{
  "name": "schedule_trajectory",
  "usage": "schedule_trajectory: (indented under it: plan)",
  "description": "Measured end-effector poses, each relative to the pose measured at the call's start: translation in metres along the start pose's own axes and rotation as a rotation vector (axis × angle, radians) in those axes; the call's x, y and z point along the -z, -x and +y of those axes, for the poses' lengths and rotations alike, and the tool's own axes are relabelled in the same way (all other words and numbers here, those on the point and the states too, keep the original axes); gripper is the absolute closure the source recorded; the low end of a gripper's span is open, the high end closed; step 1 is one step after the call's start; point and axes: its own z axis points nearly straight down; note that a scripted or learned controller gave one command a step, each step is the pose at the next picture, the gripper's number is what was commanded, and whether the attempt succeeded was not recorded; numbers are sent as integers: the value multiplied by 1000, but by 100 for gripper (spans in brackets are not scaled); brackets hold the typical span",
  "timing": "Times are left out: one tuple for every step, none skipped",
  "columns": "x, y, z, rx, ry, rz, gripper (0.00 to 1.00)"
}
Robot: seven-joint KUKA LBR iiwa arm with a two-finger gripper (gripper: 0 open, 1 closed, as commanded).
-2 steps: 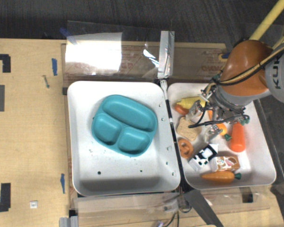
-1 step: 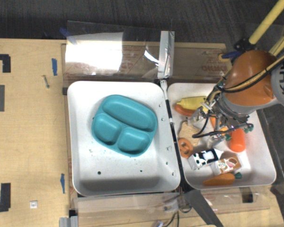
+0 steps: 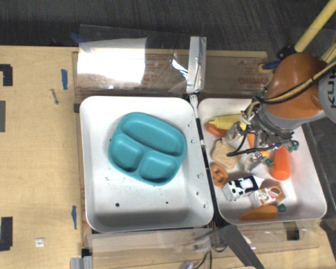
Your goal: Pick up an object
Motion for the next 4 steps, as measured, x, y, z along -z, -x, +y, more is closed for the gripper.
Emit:
schedule_trajectory:
  plan:
    - [-1,10,-12,-39,1,1,0]
    - [0,-7,-7,-55,-2,-4,0]
    - [-1,13,-19,-41,0,2,0]
    - [1,-29,-2,-24,-3,-3,0]
